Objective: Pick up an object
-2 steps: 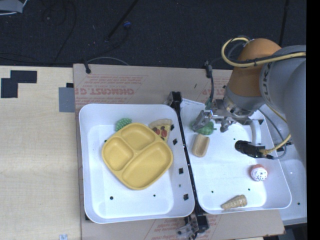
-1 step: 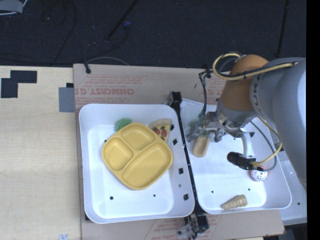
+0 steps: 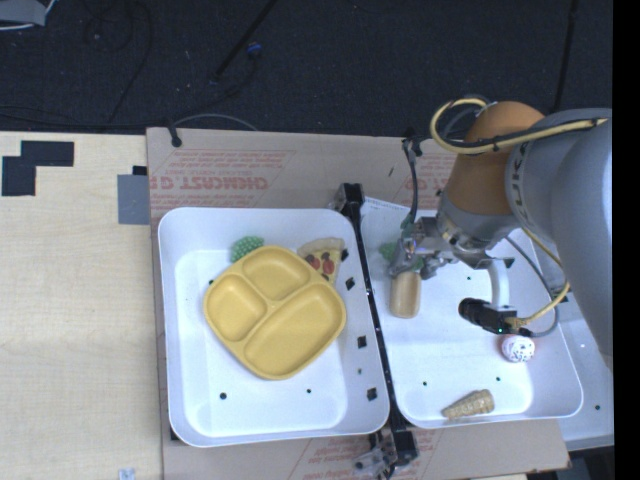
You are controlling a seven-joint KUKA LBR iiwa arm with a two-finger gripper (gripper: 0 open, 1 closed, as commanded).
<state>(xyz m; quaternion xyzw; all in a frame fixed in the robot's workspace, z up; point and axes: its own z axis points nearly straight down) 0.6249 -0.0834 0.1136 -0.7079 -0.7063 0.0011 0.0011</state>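
Observation:
My gripper hangs over the left part of the right bin, close to the divider between the bins. A tan, rounded cylinder lies directly below the gripper with its top end touching or just under it. The view does not show whether that end is held. A small green piece peeks out to the gripper's left. Also in the right bin are a white ball with coloured dots at the right and a tan ice-cream cone near the front edge.
The left bin holds a yellow divided plate, a green bumpy item behind the plate and a pizza slice at the plate's back right. My grey arm covers the right bin's back right corner.

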